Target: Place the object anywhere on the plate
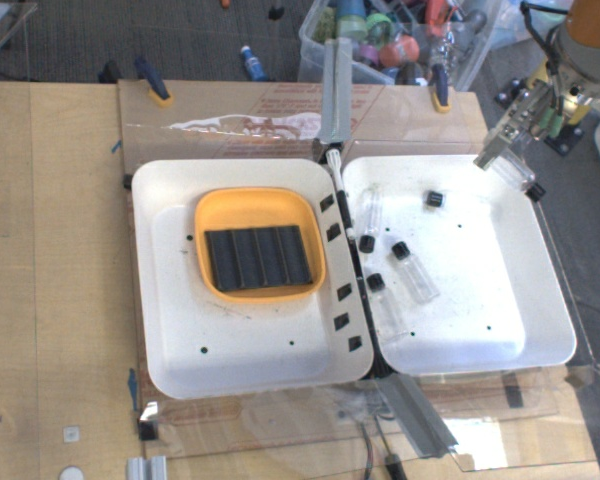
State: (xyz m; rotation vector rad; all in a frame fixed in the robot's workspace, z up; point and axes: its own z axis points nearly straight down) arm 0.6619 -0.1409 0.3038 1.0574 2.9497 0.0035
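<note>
Orange plate (260,211) sits in the left bin (170,338), carrying a black ridged pad (259,257). In the right bin (520,298) lie clear vials with black caps: one (411,268) near the middle, another (368,218) by the divider, and a small black cap (434,199) farther back. My gripper (510,153) hangs over the right bin's far right corner; whether my fingers are spread, I cannot tell.

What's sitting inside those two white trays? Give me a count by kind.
Orange plate: 1
Black ridged block on the plate: 1
Clear vials with black caps: 3
Small black cube: 1
Total: 6
</note>
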